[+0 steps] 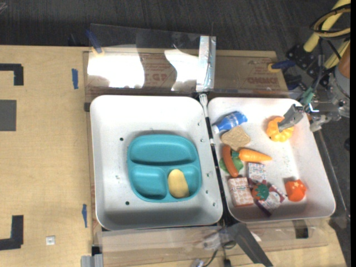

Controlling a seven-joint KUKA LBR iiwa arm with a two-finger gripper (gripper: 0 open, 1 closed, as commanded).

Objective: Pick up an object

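Two shallow white plastic bins: left bin (105, 166), right bin (320, 204). Left holds one teal divided plastic tray (150, 154) and one pale yellow egg-shaped toy (178, 183). Right holds one blue-and-white packet (230, 119), one tan bread slice (236, 138), one orange carrot (255, 156), one yellow squash-like toy (276, 130), one orange-red pepper-like toy (295, 189), and at least two small printed cartons (240, 191), exact count unclear in the clutter.
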